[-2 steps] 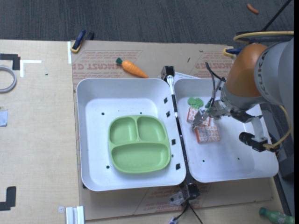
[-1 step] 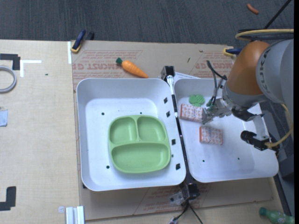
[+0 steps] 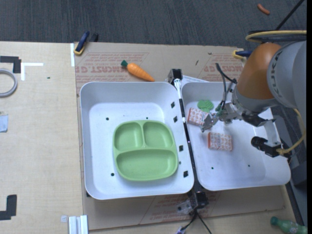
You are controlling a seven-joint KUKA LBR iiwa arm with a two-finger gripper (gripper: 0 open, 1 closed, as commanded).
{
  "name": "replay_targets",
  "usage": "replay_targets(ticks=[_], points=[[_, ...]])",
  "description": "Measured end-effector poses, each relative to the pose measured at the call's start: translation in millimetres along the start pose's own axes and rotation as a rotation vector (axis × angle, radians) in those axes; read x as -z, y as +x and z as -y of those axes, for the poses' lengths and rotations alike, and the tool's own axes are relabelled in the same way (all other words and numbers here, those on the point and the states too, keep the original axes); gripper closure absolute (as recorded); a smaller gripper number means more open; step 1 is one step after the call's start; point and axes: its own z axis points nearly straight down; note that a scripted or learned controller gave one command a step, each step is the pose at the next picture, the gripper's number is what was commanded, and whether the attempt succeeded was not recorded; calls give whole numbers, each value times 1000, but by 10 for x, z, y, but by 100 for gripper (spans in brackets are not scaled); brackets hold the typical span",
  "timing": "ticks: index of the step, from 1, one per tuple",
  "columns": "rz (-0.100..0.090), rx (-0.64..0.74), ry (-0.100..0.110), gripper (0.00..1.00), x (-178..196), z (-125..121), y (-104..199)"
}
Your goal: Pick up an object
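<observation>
Camera view, landmark: the clamp strip (image 3: 183,126) where the two white bins meet; every place below is given from it.
Left bin (image 3: 95,145): left of the strip, holding a green divided plate (image 3: 145,150) that lies flat near the bin's middle, three compartments facing up.
Right bin (image 3: 243,172): right of the strip, touching it along the shared edge.
Arm (image 3: 273,74): grey with an orange band, reaching in from the right, over the right bin's upper part.
Gripper (image 3: 213,120): just right of the strip, low over the right bin floor, pointing left and down.
Fingers: too small and dark to tell whether they are open or closed; nothing is visibly held between them.
Upper red-and-white packet (image 3: 196,116): just right of the strip, lying flat, right beside the gripper tip on its left.
Lower red-and-white packet (image 3: 220,141): right of the strip and below the gripper, lying flat, apart from the upper one.
Green round piece (image 3: 205,105): right of the strip, just above the upper packet.
Toy carrot (image 3: 138,70): on the cardboard, above and left of the strip's top end, outside both bins.
Bench (image 3: 39,145): well left of the strip, pale wood.
</observation>
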Motion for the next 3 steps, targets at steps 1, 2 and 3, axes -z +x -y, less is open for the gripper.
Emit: replay_targets(ticks=[1,2,3], points=[[-1,5,1,0,-97,460,81],[0,3,-1,100,1,452,74],[0,70,0,100,903,-4,120]])
